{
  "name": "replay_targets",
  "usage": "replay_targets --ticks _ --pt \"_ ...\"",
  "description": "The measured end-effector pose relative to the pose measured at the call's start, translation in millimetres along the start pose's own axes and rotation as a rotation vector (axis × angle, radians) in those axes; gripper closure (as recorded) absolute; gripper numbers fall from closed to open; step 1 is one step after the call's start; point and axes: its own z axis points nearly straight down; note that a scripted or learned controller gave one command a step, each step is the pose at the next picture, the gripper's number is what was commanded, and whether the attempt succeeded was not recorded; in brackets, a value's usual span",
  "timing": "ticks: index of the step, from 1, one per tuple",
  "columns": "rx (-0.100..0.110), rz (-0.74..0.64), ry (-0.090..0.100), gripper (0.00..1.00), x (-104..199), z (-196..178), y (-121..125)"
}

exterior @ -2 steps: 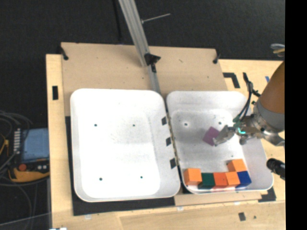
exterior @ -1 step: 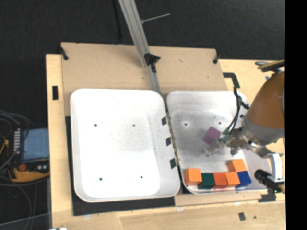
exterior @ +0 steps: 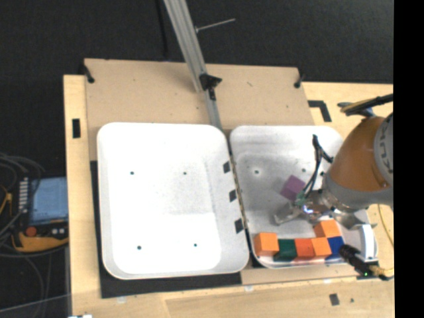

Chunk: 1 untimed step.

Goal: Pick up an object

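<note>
Jaws (exterior: 301, 211) low in right bin (exterior: 265, 144), aperture unreadable, cannot tell if anything held. Purple block (exterior: 291, 187) just beside them; orange block (exterior: 267, 242) at near wall. Likely light, rigid, smooth: grip across flat opposite faces.

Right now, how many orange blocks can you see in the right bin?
4. One orange block sits at the near-left; two lie in the near-edge row; one sits just behind them by the gripper. The arm may hide more.
</note>
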Motion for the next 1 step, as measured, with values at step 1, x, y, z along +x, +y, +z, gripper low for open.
replay_targets --ticks 1 --pt "-0.01 0.008 0.001 1.0 0.6 -13.6 2.6"
